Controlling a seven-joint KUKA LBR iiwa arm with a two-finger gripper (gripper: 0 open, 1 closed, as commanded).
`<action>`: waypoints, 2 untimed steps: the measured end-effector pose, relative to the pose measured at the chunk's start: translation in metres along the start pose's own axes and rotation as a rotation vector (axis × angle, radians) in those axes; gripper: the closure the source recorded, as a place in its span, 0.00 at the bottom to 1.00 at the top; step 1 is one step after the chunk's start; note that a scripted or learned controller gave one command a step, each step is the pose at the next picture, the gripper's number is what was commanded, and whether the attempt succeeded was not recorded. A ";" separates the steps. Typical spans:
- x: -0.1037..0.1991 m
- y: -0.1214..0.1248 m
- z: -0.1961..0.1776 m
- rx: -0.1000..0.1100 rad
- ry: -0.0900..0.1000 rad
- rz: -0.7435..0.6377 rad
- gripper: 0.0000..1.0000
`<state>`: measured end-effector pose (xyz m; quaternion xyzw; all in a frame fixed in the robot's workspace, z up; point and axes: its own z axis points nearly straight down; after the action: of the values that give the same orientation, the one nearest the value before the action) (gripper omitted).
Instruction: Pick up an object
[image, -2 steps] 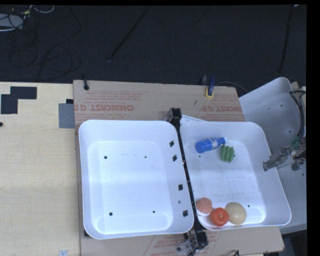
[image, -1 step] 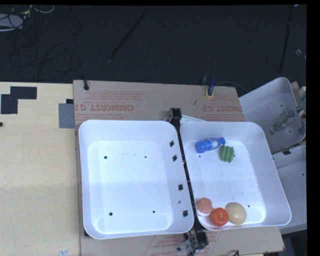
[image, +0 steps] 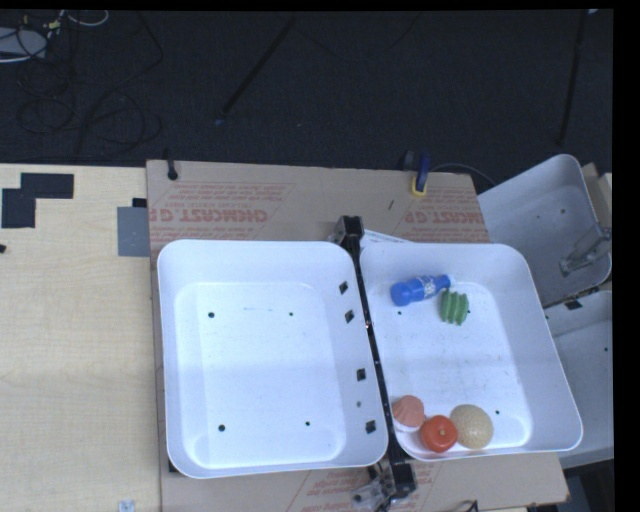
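The right bin (image: 530, 300) holds all the loose objects. A blue bottle (image: 420, 289) lies on its side near the bin's far wall, with a small green ribbed piece (image: 454, 306) just to its right. In the near corner three round things sit bunched together: a pale pink one (image: 407, 410), a red-orange one (image: 438, 433) and a tan ball (image: 472, 425).
The left bin (image: 180, 300) sits against the right one, joined by a black strip with clips (image: 362, 340). Both rest on a cardboard sheet (image: 250, 205). A grey metal plate (image: 545, 220) stands at the right, and a blue-and-yellow clamp (image: 421, 175) at the cardboard's far edge.
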<state>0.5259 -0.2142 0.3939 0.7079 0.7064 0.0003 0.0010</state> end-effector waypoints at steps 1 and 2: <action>0.000 0.001 -0.007 0.004 0.000 -0.003 1.00; 0.001 -0.053 0.064 0.013 0.005 0.001 1.00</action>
<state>0.4728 -0.2134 0.3298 0.7081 0.7061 -0.0025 -0.0052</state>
